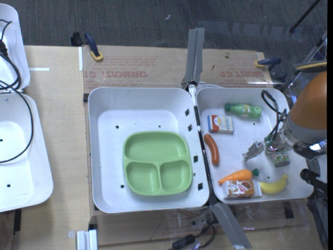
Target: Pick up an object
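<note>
Altogether six items [243,110] lie in the right bin [291,192], one green plate [157,162] left; hand [263,151] state unclear.

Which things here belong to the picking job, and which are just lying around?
Job:
gripper
green bottle
small carton
sausage
carrot
snack box
banana
right bin

Lying about:
green divided plate
left bin
yellow clamp

You're looking down on a pale wooden worktop [57,66] with brown cardboard [156,69] taped across its back half. Beyond it lies dark grey carpet [156,9]. A blue-and-yellow clamp [93,47] grips the back edge. White tubs [21,155] with black cables [13,87] sit at your left.
</note>
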